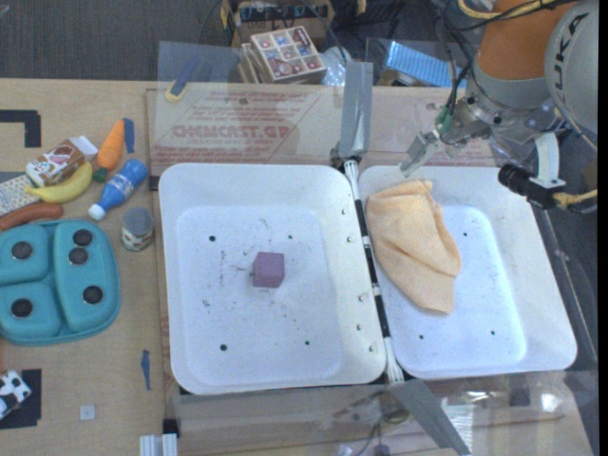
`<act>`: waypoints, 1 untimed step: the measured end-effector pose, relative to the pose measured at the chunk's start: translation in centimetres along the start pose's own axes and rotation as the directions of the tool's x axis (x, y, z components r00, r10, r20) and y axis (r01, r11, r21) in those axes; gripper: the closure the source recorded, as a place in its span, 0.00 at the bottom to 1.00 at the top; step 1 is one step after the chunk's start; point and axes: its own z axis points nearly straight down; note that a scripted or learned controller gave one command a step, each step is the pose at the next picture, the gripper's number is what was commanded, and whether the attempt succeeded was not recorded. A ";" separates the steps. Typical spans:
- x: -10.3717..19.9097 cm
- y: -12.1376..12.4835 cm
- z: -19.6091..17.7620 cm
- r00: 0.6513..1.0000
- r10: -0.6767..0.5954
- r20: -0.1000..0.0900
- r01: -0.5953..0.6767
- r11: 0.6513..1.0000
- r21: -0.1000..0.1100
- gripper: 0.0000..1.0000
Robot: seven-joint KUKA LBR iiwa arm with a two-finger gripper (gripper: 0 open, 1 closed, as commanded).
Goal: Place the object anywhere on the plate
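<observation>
A small purple block [268,269] lies alone near the middle of the left bin [190,198], well apart from the crumpled yellow cloth [415,243] in the right bin [532,350], where the tool [425,145] hangs above the far rim, grip unclear, toys cluttering the desk [57,103] leftward.

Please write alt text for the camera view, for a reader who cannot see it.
Two white bins sit side by side: the left bin holds a purple cube, the right bin a crumpled orange cloth. The gripper hangs over the right bin's far edge, holding nothing.
</observation>
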 end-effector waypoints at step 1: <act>-0.1 0.2 -0.8 1.000 -0.002 0.003 0.002 1.000 -0.002 1.00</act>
